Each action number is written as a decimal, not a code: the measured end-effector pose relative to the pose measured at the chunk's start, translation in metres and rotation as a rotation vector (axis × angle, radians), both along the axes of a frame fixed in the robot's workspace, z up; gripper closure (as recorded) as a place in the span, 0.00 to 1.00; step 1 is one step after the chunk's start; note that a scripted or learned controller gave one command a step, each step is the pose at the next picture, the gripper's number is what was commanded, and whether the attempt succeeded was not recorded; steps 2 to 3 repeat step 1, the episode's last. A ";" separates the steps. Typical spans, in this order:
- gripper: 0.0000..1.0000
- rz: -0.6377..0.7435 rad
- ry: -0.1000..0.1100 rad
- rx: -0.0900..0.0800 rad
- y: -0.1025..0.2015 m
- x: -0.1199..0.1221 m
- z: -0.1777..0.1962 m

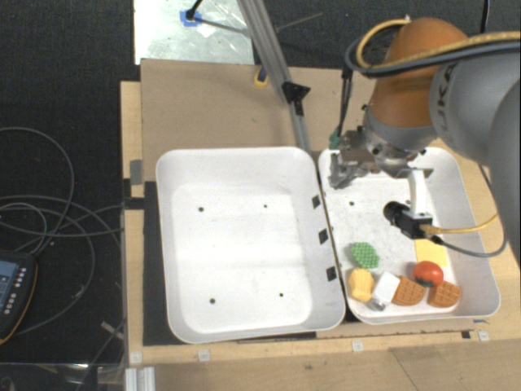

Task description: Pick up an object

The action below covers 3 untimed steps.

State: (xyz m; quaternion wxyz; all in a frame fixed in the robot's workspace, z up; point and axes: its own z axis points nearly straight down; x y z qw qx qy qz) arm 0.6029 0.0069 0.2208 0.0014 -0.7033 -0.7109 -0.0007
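Observation:
My gripper hangs over the far left corner of the right bin, below the orange wrist band. Small objects lie clustered at that bin's near end, well apart from the gripper. They are a green knobbly piece, a yellow-orange piece, a white block, two brown waffle-like pieces, a red round piece and a yellow block. I see nothing hanging from the gripper.
The left bin stands beside the right one, their walls meeting near black clips. A black fitting with a yellow cable hangs from the arm over the right bin. A grey pole slants across the back.

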 end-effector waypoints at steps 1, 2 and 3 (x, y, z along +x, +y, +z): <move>1.00 0.000 0.000 0.000 0.049 -0.024 0.007; 1.00 0.000 0.000 0.000 0.049 -0.024 0.007; 1.00 0.000 0.000 0.000 0.049 -0.024 0.007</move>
